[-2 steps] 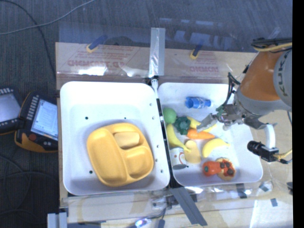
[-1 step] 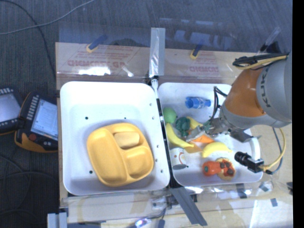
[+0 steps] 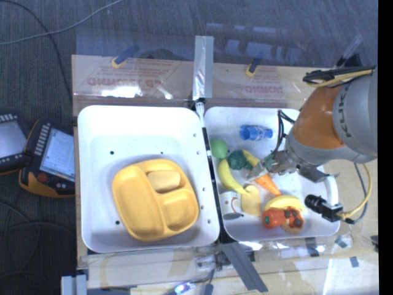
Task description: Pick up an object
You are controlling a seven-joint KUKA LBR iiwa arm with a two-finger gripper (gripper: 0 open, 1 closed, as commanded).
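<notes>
The right bin [image 3: 319, 226] holds a heap of toy food: a blue bottle [image 3: 255, 132], a green ball [image 3: 218, 147], a dark green piece [image 3: 237, 160], a yellow banana [image 3: 228, 177], an orange carrot [image 3: 268, 184], a pale yellow piece [image 3: 250, 201], a white cup [image 3: 230, 203] and a red-orange piece [image 3: 284, 219] under a yellow one [image 3: 284, 201]. My gripper [image 3: 272, 165] is low in this bin, just above the carrot and right of the dark green piece. The wrist with its orange band [image 3: 316, 128] hides the bin's right part.
A yellow divided plate [image 3: 156, 198] lies in the left bin [image 3: 98, 134]. The bins meet at a raised rim [image 3: 207, 165]. A teach pendant [image 3: 46, 158] lies on the floor at the left. Black cables [image 3: 334, 74] hang by the arm.
</notes>
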